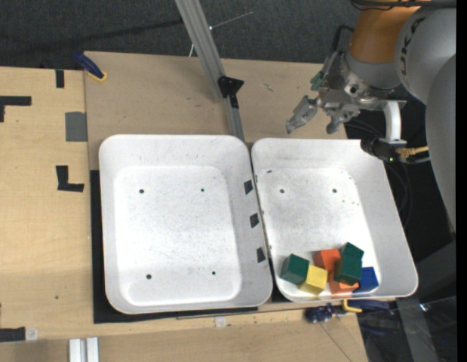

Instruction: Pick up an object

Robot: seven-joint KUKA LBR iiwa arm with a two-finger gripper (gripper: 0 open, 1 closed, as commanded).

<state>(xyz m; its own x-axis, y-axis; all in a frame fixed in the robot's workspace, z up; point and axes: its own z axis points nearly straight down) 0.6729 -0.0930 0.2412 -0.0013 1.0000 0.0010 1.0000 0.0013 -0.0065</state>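
Bench [165, 89] first, we noted, then the two white bins; the right bin [384, 202] held a cluster of blocks [331, 270] in its near corner. Our gripper [316, 121] hung spread open and empty beyond that bin's far rim, so the blocks lay well nearward of it.

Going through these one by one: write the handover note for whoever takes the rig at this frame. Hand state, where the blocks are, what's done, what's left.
Hand: open, holding nothing, above the bench just beyond the right bin's far rim.
Blocks: all clustered in the right bin's near corner: green block, yellow block, orange block, dark green block, blue block.
Done: nothing picked yet.
Left: move over the cluster, descend, grasp one block, lift.
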